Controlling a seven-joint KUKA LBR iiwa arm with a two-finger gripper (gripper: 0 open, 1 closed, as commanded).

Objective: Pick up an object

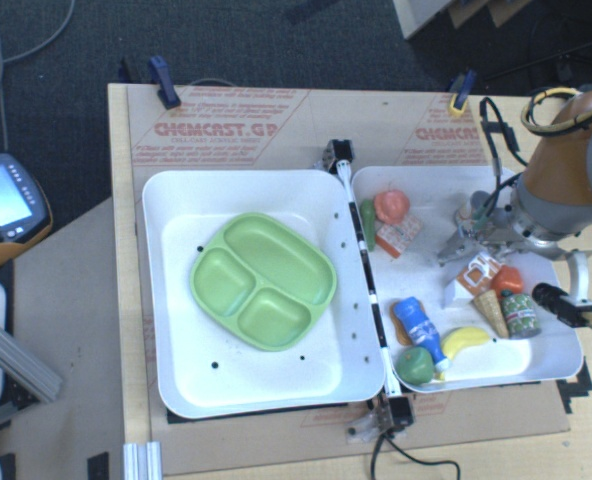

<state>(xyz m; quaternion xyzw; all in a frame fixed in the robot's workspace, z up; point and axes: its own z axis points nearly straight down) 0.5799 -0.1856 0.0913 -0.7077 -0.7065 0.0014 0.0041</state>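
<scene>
Nearest the camera, a round green fruit point(414, 365) is seen by the near rim of the right bin point(551, 366), with the white cap end of a blue bottle point(414, 320) just beside it. A yellow banana point(466, 341) is laid close to both, on their right. Farther right, a waffle cone point(490, 311) and a green can point(521, 314) are found side by side, with a small orange-red thing point(507, 279) and a white-and-orange carton point(476, 272) just behind them.

The gripper point(469, 240) is held over the far middle of this bin, just behind the carton. Whether it is open or closed cannot be told, and nothing can be made out in its grasp.

At the bin's far left corner, a pink-red ball point(392, 206) is placed next to a red-and-white packet point(401, 234), and a slender green thing point(368, 225) is set along the left wall.

The left bin point(166, 268) is occupied by a green divided plate point(264, 281) lying flat near its middle. Both bins are carried by a pale tabletop point(226, 128) printed with red lettering, and two blue clamps point(163, 80) are fixed at its far edge.
</scene>
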